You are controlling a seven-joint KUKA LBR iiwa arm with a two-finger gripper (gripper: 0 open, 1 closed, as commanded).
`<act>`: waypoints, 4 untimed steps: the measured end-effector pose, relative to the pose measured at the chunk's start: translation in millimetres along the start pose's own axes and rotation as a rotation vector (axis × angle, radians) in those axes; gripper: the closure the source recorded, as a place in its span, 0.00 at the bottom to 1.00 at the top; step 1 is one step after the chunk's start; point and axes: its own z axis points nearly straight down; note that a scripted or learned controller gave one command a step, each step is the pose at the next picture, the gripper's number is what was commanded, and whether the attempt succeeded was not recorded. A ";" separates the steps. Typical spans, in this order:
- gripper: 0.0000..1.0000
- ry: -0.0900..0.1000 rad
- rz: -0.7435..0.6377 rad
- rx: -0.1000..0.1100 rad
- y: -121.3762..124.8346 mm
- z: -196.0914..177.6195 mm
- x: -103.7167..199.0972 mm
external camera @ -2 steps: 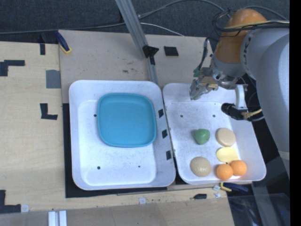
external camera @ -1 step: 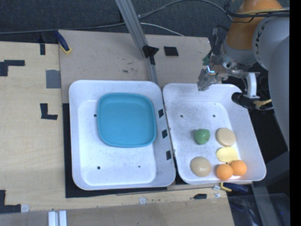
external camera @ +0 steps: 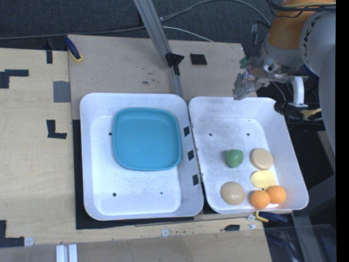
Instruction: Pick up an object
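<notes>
Objects to pick: six small things lie in the right bin (external camera: 283, 141), all in its near right part. A green rounded piece (external camera: 234, 158) is the most to the left, alone. A beige round piece (external camera: 233, 192) lies near the front wall. Two orange balls (external camera: 268, 196) touch each other at the front right corner. A yellow piece (external camera: 263, 178) is just above them, and a tan oval piece (external camera: 262, 158) is above the yellow one.

Left bin (external camera: 98, 162): it holds a blue square plate (external camera: 146, 138) with rounded corners, lying flat in the far half.

Right bin, rest: the far half is bare white floor with some dark specks.

Gripper (external camera: 243, 89): it hangs over the far edge of the right bin, well apart from all six things. Nothing is between its fingers. They look close together, but they are dark and small here, so I cannot tell for sure.

Around: a grey metal bar (external camera: 158, 34) runs at a slant down to the place where the bins meet. Black cables (external camera: 218, 7) lie behind the bench.
</notes>
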 end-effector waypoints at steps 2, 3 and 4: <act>1.00 0.001 -0.003 0.003 -32.3 1.1 88.4; 1.00 0.001 -0.003 0.003 -46.1 6.5 129.9; 1.00 0.001 -0.003 0.003 -57.6 3.6 171.4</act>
